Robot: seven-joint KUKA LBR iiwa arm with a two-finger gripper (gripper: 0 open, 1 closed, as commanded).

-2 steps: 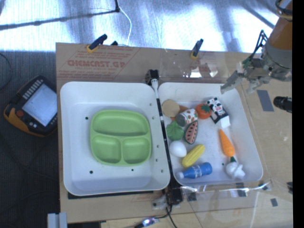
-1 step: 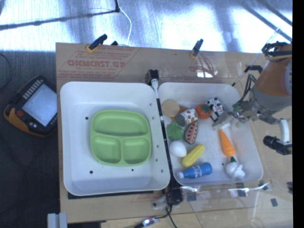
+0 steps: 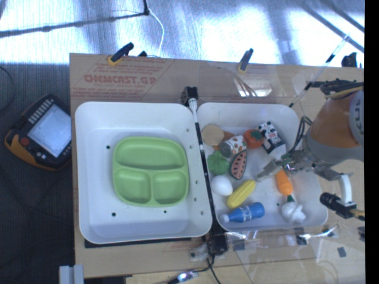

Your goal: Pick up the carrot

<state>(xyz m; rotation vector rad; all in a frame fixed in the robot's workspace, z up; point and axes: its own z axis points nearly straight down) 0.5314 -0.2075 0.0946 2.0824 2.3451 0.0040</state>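
Arm over the right bin, gripper [image 3: 283,165] by the carrot [image 3: 285,183]

The left bin [image 3: 95,218] held a green tray [image 3: 151,170]. In the right bin [image 3: 296,114] lay the carrot, a corn cob [image 3: 241,193], a blue bottle [image 3: 244,212], an egg [image 3: 222,186], a melon slice [image 3: 238,164] and a toy cow [image 3: 270,136]. The gripper hung just above the carrot's upper end.

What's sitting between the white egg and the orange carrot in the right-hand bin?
In the camera view, a yellow corn cob lies between the egg and the carrot, slanted, next to the egg.
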